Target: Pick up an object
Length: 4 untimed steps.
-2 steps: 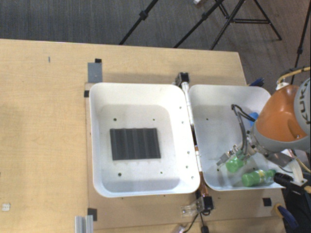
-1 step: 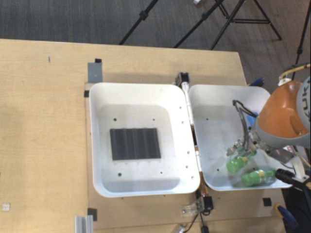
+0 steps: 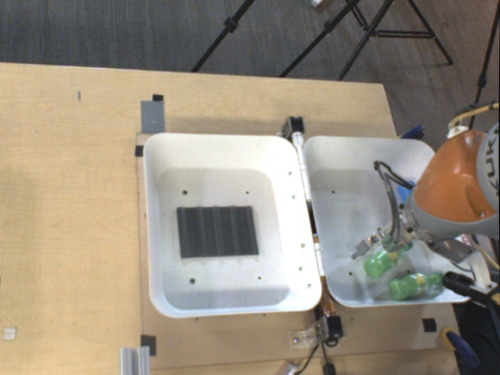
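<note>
Standing over the pale wooden bench [image 3: 70,209], I am looking first at its bare left stretch, where a small dark mark is sitting near the far edge. Moving right, a grey metal bracket [image 3: 152,116] is standing just beside the far left corner of the left shallow white bin [image 3: 160,233]. A dark grey ribbed rectangular mat [image 3: 217,231] is lying flat in the middle of that bin's floor, well apart from every wall.

Further right, a narrow metal clamp strip [image 3: 306,198] is running between the two bins where their rims are touching. The right shallow white bin [image 3: 344,209] is holding two green plastic bottle-like objects close together near its front right part: the rounder green piece [image 3: 378,265] is lying just beside the tool [image 3: 383,244], and the longer green bottle [image 3: 414,286] is resting nearer the front wall, tilted on its side.

The grey arm with the orange band [image 3: 453,190] is reaching in from the right and hanging low over that bin, a thin dark cable looping ahead of it. The tool is sitting right against the rounder green piece, but from here I cannot tell whether it is closed around the piece or merely touching it.
</note>
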### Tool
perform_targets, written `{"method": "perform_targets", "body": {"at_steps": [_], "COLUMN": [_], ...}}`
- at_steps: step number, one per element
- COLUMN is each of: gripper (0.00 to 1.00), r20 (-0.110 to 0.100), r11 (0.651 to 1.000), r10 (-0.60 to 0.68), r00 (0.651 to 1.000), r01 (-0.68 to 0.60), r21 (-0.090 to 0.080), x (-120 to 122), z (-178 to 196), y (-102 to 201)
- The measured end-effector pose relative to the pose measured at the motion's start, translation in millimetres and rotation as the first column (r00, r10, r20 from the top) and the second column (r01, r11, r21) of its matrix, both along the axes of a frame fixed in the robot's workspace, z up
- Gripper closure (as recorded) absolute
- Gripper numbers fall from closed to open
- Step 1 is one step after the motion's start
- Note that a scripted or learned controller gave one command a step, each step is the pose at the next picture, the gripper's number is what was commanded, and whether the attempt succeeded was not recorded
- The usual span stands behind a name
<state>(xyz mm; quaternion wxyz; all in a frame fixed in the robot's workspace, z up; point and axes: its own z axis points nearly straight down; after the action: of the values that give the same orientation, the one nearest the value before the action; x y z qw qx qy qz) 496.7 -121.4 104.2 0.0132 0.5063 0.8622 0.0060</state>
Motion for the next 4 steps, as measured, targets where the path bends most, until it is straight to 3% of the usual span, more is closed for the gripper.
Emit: {"method": "perform_targets", "body": {"at_steps": [1, 2, 3, 4], "gripper": [0.00, 0.00, 0.00, 0.00], "r20": [-0.012, -0.020, -0.020, -0.019], "r11": [0.985, 1.000, 0.997, 0.996], "r10": [-0.171, -0.007, -0.079, 0.085], "r00": [0.985, 1.000, 0.997, 0.996], "r01": [0.171, 0.007, 0.079, -0.085], "r21": [0.004, 0.002, 0.003, 0.002], "x": [-4.4, -7.0, -7.1, -6.4], "z": [-13.2, 8.1, 13.4, -12.2], "y": [8.9, 19.8, 15.4, 20.8]}}
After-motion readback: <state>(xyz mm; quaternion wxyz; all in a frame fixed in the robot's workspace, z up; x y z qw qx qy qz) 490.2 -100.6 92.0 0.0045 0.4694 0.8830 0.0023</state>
